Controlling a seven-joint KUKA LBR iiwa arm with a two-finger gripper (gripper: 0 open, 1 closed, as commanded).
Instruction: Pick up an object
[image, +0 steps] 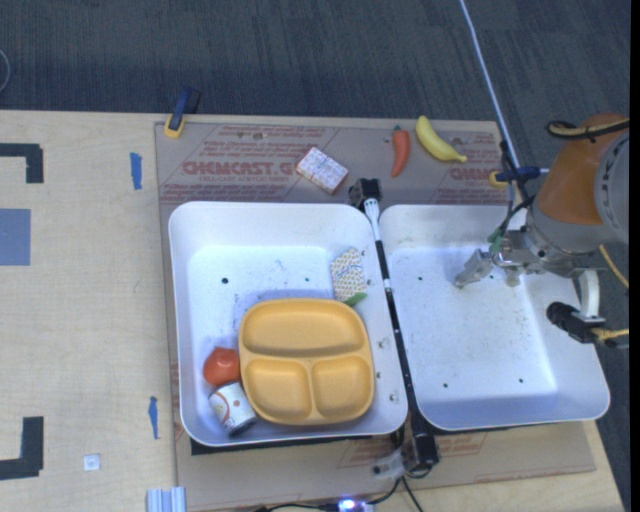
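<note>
Two white bins sit side by side on my worktop (80, 300), and everything worth grabbing lies in the left bin (190, 250). A yellow divided tray (305, 360) takes up most of its floor, its long axis running roughly across the bin. Tucked against the tray's near left corner are a red-orange round object (221, 366) and a small white-and-orange can (231, 405) lying on its side. A patterned pouch (347, 273) rests just beyond the tray's far right corner, near the dividing wall.

My gripper (480, 268) hovers over the right bin (500, 350), near its far edge, with nothing between its fingers. From this slant I cannot tell whether they are apart or together.

So the relation that matters is plain: every candidate lies to the left of the fingers, across the divider. The pouch is the nearest, just over the wall; the can and the round object are well apart from the arm, at the far side of the tray. I judge the pick has not begun.
</note>
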